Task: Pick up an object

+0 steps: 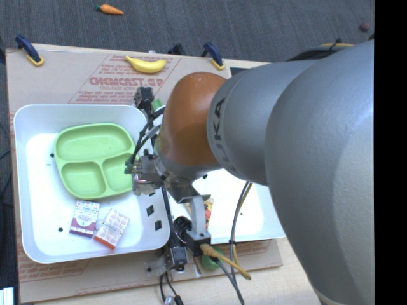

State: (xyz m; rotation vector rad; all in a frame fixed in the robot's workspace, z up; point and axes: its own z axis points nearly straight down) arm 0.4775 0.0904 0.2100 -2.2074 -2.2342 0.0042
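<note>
At the lower left of the frame, a purple packet [84, 218] and a red packet [112, 227] lie flat and touching on the floor of the left bin [19, 189]. A grab there risks skidding over them or nudging one into the other, since they offer little height to close on. Above them, at the middle left, sits the green plate [89, 154], the likeliest object to pick. The gripper [145, 178] hangs at its right rim, tight against the bin's right wall, and I cannot tell whether it is released or clenched. A pinch on that thin rim could slip or tip the wide plate, and a descent here could catch the wall. The arm [292, 157] hides most of the right bin [254, 202]. Farther off, a banana [146, 63] on the board and a carrot [110, 9] at the upper left lie outside both bins.
</note>
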